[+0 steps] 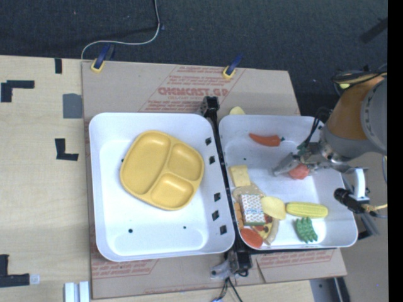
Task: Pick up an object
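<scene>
My gripper [293,165] is low in the right bin [327,187], near its middle right, with the arm reaching in from the right. A small red toy [301,172] lies right at the gripper's tip, partly covered by it. Whether it is held cannot be made out. A red chili pepper [264,139] lies a little up and to the left of the gripper. Along the bin's front lie a corn cob [306,210], a green toy [306,229], a yellow lemon-like piece [273,206], a small printed box [252,209] and a pale yellow block [239,175].
The left bin [110,231] holds a yellow divided plate [162,169]. A small yellow item [236,111] sits at the right bin's back rim. A red round toy [252,236] lies at the front left corner of the right bin. Both bins rest on cardboard [182,87].
</scene>
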`<state>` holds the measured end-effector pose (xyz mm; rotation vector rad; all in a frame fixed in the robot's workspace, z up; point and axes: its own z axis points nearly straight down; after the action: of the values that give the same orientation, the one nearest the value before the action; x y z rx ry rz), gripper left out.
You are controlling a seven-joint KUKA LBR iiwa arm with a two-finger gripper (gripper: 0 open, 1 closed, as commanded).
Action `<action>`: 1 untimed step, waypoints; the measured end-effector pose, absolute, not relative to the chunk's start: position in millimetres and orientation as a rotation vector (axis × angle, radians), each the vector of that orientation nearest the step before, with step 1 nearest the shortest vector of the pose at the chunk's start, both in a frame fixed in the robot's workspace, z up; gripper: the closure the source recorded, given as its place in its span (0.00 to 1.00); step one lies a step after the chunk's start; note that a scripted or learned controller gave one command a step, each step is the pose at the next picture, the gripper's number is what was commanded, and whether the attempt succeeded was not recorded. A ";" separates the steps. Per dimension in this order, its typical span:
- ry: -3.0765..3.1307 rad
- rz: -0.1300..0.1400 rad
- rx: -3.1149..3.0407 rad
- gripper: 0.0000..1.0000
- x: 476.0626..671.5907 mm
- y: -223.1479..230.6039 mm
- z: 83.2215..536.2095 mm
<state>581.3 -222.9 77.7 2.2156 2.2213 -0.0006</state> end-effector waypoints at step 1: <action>2.220 0.002 2.214 1.00 582.4 -223.5 96.9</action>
<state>582.4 -223.5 96.9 2.2140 2.2202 0.0024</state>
